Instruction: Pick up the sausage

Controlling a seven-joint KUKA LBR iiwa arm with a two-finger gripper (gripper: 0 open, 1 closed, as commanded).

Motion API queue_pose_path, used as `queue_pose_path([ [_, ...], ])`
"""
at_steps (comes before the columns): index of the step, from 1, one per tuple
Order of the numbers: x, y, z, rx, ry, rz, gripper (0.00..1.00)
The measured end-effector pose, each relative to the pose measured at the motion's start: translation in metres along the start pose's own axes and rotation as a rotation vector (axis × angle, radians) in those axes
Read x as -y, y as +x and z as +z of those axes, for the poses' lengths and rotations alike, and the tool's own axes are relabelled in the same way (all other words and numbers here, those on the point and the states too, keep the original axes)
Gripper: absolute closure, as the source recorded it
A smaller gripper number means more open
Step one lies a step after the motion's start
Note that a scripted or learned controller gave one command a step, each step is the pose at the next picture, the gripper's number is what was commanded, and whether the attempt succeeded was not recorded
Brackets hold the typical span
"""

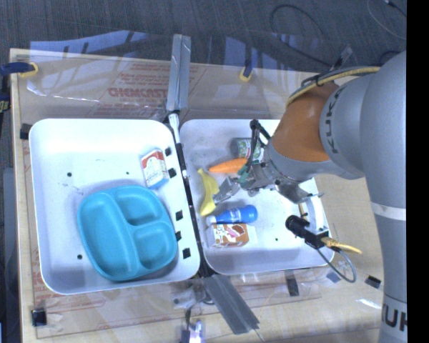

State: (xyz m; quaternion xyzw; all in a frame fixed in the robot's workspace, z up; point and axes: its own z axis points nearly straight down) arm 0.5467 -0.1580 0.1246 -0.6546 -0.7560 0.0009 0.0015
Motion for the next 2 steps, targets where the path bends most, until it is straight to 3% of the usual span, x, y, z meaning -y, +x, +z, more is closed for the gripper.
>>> queue_pose_path([
  [1,-0.060,0.013,0.034,0.001,0.000,-0.001,0.00],
  [2,-0.108,0.005,-0.033,0.002,-0.003,-0.044,0.00],
])
